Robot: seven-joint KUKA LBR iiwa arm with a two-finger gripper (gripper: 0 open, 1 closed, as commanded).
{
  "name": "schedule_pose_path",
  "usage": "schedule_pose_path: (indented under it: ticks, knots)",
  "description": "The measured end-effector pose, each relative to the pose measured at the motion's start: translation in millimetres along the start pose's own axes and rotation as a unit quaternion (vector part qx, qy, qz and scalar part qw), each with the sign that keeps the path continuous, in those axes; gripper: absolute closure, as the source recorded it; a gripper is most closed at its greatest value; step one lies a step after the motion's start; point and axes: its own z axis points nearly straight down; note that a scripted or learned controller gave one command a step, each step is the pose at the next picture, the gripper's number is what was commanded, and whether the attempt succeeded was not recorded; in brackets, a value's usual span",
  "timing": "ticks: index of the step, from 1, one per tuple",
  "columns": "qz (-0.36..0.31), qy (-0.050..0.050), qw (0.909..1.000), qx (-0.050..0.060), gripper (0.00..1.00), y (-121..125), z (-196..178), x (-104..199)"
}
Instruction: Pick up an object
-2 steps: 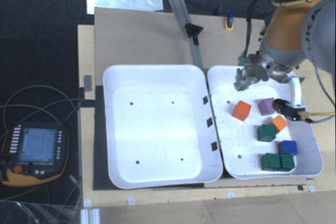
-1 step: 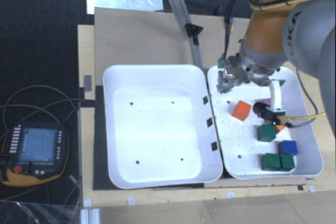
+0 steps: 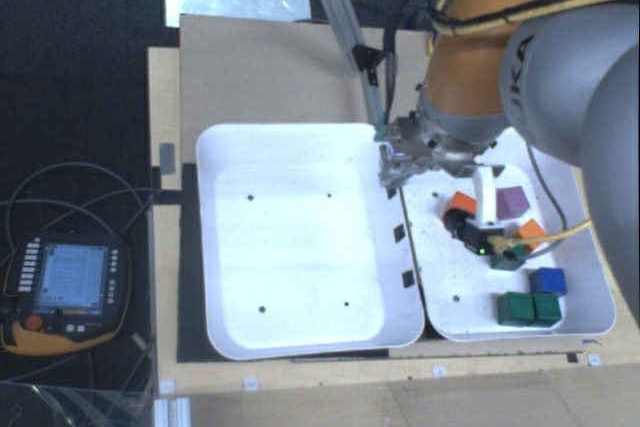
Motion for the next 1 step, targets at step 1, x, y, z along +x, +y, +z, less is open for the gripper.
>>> schedule_pose_path:
  ticks: [1]
  knots:
    - [0.001, 0.000, 1.0000, 0.001, 1.00, -19.7, 9.0, 43.0]
